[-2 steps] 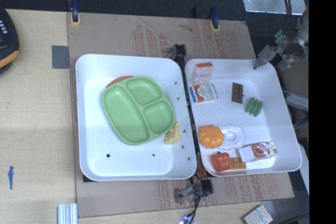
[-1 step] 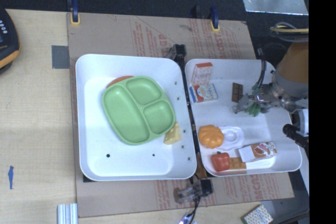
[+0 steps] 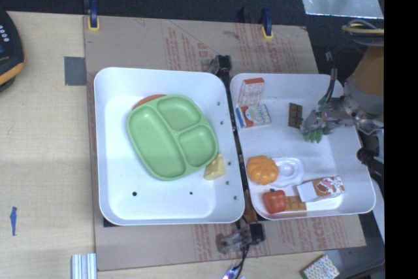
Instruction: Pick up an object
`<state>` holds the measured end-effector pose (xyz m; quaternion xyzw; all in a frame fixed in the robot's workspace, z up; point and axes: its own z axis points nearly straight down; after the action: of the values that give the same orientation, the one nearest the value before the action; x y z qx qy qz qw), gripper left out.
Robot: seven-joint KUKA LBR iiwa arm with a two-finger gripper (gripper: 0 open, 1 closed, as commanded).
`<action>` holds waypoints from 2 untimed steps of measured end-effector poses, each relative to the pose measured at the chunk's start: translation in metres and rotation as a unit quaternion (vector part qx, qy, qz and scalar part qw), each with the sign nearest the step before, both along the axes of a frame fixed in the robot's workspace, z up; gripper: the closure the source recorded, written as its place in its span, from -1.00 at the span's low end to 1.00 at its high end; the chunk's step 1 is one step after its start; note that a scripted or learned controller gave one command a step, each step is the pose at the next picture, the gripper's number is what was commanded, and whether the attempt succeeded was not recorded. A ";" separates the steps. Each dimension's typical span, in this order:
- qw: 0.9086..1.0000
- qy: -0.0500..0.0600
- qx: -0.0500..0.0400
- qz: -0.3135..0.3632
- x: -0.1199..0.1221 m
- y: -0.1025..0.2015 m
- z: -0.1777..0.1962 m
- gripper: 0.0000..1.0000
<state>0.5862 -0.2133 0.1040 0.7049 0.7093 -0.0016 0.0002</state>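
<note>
Two white bins [image 3: 111, 206], one green plate [image 3: 172, 136]

An orange item [image 3: 151, 99] lay mostly hidden beneath the green divided plate [image 3: 172, 136] near the left bin's [image 3: 111, 199] far edge; its identity was unclear.

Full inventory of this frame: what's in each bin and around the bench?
Left bin: 1, white, left half of the cardboard sheet.
Divided plate: 1, green, in the left bin, lying over an orange item at its upper edge.
Yellow piece: 1, by the plate's lower right edge.
Right bin: 1, white.
Carton: 1, white and red, right bin's upper left.
Blue-and-white packet: 1, just below the carton.
Brown bar: 1, upper middle.
Orange pumpkin-like toy: 1, lower left.
Red item: 1, bottom.
White-and-red packet: 1, lower right.
Blue clamps: 2, bench's far edge.
Hand: 1, grey, over a green item in the right bin.
</note>
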 end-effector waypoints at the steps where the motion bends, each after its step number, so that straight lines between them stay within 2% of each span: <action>1: 1.000 -0.007 0.001 0.002 0.020 0.052 0.122 1.00; 2: 1.000 0.003 0.003 0.002 -0.032 0.118 0.113 1.00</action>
<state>0.5541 -0.0958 0.2173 0.7037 0.7105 -0.0016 -0.0036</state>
